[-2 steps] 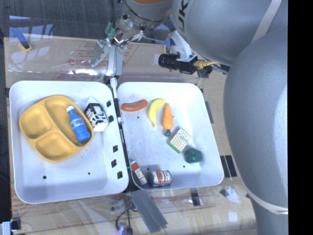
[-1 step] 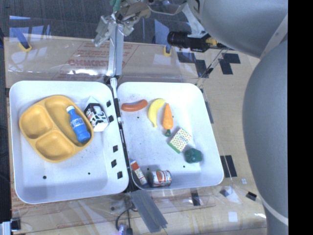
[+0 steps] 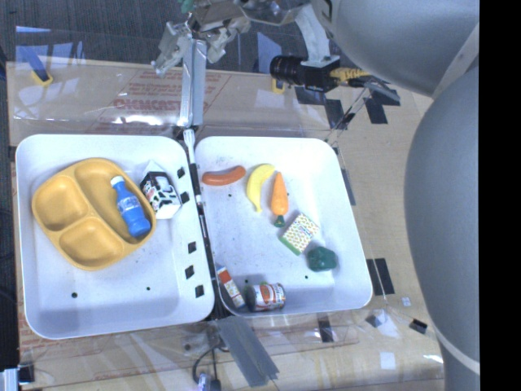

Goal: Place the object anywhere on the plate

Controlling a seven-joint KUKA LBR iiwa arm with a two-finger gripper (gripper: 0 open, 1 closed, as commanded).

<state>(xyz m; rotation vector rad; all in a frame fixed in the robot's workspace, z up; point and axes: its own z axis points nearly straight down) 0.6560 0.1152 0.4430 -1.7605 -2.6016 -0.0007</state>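
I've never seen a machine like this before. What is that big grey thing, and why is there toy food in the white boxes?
The big grey thing is a robot arm, reaching in from the right. One camera looks down on it from above the bench. At the arm's end is its gripper, a hand with two fingers, up near the top of the picture, above the boxes.

The left bin holds a yellow plate with a blue bottle lying on it, and a small black-and-white carton beside the plate.

The right bin holds a sausage, banana, carrot, a patterned box, a green lump, a can and a small bottle.
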